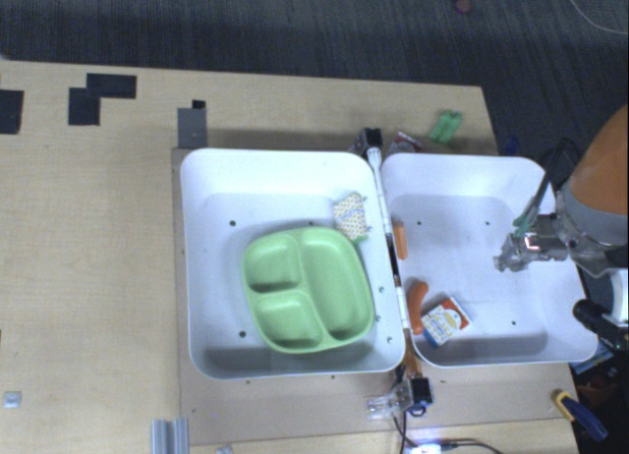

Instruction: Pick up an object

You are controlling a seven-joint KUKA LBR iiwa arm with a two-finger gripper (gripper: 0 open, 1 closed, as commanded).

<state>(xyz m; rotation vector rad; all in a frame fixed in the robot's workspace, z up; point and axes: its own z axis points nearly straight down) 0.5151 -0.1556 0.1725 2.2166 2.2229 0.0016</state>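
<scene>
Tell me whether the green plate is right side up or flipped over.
Right side up. The green plate lies flat in the left bin with its three hollow compartments facing upward, nothing visible inside them.

Arm cut off by right frame edge. Gripper small, blurred at right; finger state unreadable. Patterned item near frame centre too small to identify.

— What does the grey KUKA arm look like?
— Rounded grey casing, with a broad orange band curving above the wrist.
— And its end?
— A small metallic two-finger gripper of grey, angular parts, with a tiny reddish-white glint on it. A thin green-tinted cable runs up from it, beside dark cables. A black fitting sits lower down.
</scene>
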